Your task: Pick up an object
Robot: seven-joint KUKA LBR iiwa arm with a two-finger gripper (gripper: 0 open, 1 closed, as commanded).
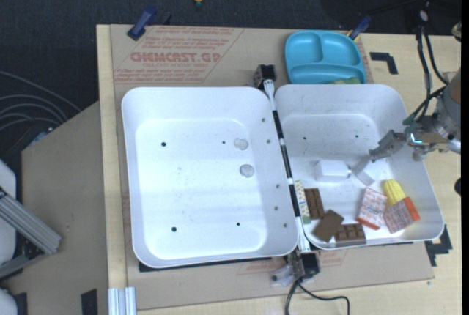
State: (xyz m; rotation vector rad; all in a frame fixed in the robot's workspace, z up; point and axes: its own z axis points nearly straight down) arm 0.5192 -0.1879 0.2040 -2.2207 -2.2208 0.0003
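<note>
The gripper [364,168] hangs low in the right bin [388,102], just beside the white block [331,170]; its grip state cannot be told. Nothing appears lifted. Pickup remains outstanding.

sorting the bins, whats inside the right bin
Right bin holds a white block, brown bars, a yellow piece and patterned packets. Anything under them is hidden.
</note>
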